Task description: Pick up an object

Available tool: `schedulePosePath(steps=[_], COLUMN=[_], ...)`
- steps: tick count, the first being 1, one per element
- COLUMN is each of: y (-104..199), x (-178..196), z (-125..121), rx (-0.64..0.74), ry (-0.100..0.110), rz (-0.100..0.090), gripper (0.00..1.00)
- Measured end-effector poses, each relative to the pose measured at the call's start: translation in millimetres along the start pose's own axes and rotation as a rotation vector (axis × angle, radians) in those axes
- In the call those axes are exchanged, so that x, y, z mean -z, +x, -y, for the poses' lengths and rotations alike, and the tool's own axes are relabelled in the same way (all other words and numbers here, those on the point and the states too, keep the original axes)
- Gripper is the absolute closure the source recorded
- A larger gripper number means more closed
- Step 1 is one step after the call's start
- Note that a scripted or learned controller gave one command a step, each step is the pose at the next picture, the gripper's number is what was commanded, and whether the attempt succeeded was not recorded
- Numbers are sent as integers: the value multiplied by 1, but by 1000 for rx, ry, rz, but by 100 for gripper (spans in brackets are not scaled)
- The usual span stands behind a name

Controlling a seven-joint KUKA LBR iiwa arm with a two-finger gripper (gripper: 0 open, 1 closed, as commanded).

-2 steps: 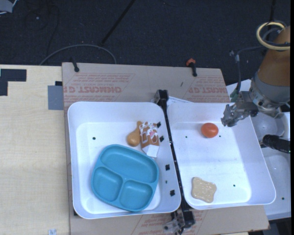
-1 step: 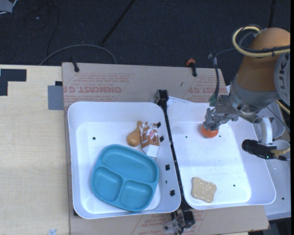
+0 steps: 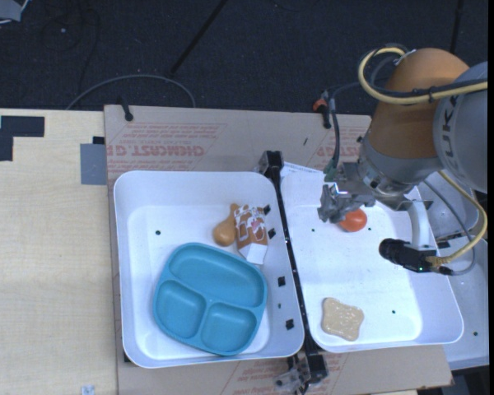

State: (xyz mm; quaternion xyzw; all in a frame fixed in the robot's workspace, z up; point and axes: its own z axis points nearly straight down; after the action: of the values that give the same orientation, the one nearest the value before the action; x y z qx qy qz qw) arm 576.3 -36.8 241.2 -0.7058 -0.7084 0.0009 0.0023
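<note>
Beige cookie [image 3: 342, 318] and orange ball [image 3: 354, 220] share right bin [image 3: 445, 319]; end effector [image 3: 333, 206] grip unclear.

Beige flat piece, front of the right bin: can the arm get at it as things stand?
Probably yes. The beige flat piece lies alone on the right bin's floor, nothing on or against it. The end effector sits over the same bin, by the orange-red object.

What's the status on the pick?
Gripper down in right bin, over the orange-red ball. Grasp not confirmed. Beige piece sits apart, nothing blocking.
</note>
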Motion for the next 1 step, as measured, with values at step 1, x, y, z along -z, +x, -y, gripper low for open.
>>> schedulePosePath(steps=[1], y=[51], x=[-15], z=[15], rx=[1], ry=[2], rz=[0], gripper=[100])
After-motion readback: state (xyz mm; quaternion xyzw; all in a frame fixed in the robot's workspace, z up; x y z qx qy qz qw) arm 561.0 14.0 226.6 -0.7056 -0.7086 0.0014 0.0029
